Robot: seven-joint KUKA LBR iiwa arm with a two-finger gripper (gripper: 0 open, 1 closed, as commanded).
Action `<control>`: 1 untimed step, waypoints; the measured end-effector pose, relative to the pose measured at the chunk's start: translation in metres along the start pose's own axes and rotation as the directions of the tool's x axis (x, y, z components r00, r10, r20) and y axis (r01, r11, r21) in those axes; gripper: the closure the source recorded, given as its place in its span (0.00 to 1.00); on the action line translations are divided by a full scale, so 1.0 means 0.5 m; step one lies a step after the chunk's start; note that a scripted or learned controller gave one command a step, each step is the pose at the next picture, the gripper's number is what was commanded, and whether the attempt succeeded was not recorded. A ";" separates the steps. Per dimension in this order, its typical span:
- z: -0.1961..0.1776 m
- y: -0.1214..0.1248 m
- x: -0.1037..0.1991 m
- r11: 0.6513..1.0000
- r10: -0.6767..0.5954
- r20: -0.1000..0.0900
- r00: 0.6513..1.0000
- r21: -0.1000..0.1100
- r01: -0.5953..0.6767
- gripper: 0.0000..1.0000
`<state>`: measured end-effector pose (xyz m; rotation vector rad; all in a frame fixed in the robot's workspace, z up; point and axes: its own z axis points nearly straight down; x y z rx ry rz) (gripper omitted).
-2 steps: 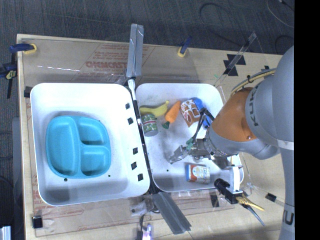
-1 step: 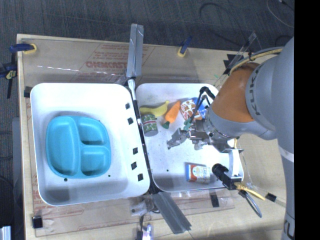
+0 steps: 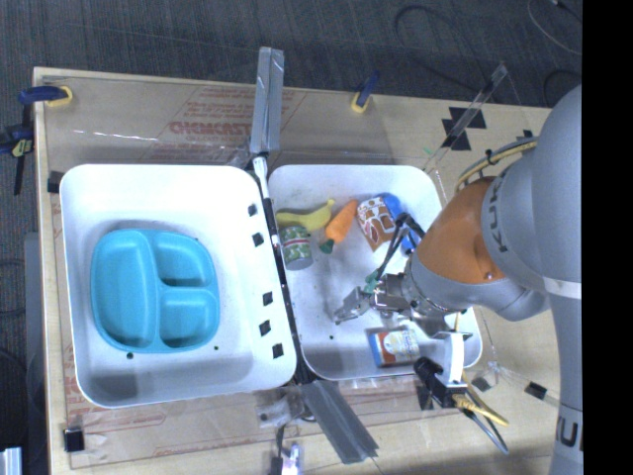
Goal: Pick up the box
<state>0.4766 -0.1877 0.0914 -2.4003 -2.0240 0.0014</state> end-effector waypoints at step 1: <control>0.000 0.149 0.032 0.994 0.110 -0.001 0.994 0.002 -0.110 0.00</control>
